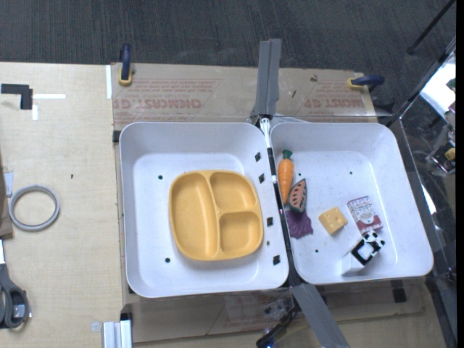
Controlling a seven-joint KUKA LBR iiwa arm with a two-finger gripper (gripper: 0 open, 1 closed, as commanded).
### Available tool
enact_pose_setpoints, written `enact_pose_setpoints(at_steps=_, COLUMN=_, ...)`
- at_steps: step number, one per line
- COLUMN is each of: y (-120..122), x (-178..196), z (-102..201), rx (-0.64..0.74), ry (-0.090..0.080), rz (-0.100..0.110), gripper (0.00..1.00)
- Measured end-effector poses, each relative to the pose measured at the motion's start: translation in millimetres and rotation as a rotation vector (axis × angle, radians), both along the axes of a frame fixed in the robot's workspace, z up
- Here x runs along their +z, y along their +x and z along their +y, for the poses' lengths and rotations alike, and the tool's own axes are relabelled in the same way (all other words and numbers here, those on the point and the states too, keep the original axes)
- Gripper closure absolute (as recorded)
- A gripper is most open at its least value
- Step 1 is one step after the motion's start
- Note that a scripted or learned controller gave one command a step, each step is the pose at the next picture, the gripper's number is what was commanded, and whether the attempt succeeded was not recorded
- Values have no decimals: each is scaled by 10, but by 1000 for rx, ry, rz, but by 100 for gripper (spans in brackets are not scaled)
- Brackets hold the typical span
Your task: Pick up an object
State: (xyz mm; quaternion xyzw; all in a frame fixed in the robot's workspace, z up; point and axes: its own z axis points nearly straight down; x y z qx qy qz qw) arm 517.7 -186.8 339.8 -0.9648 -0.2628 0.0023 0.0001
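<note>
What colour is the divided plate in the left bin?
Yellow; the plate shows clearly in the camera view.

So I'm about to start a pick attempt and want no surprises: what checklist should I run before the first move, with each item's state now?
1. Objects lie in the right bin: ok.
2. Carrot lies against the inner wall, hard to approach: not ok.
3. Cheese block stands apart from neighbours: ok.
4. Black-and-white piece near the front wall: cannot tell if reachable.
5. Yellow divided plate sits in the left bin, away from targets: ok.
</note>
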Motion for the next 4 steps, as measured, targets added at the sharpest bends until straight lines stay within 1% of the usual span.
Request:
enact_pose_setpoints(at_steps=1, y=-288, x=-262, z=-327, rx=84, ry=1, rz=1, gripper=100)
enact_pose_setpoints(at_steps=2, y=-287, x=-263, z=-325, rx=84, ry=1, rz=1, gripper=0)
enact_pose_setpoints(at_steps=3, y=279, x=-1064, z=-251, rx=-123, ry=1, rz=3, gripper=0)
enact_pose_setpoints(at_steps=4, y=969, x=-1621, z=-51, rx=-273, ry=0, rz=0, gripper=0)
